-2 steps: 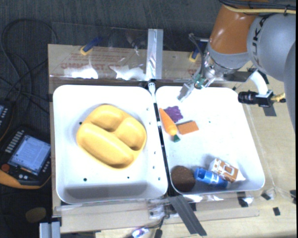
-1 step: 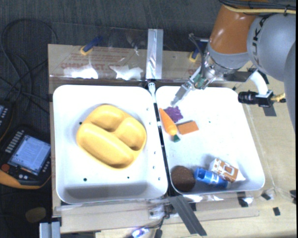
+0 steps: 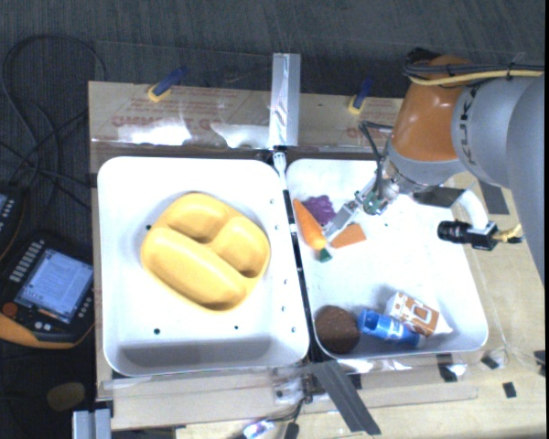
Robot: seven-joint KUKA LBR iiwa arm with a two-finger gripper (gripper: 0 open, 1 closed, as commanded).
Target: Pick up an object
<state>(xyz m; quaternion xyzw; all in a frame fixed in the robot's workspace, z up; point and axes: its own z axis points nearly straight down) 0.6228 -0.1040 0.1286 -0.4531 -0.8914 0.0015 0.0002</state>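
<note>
The large, rounded grey metal arm is showing a smooth, matte shell with a soft sheen along its upper edge. A broad glossy orange band is wrapping the segment above the wrist, catching pale highlights. Dark cables are running over the top of the orange section. Below it, a darker grey wrist collar is narrowing toward the slim silver two-finger gripper, which is carrying a small green-tinted part near its base. Its tips are looking thin and pale.
</note>
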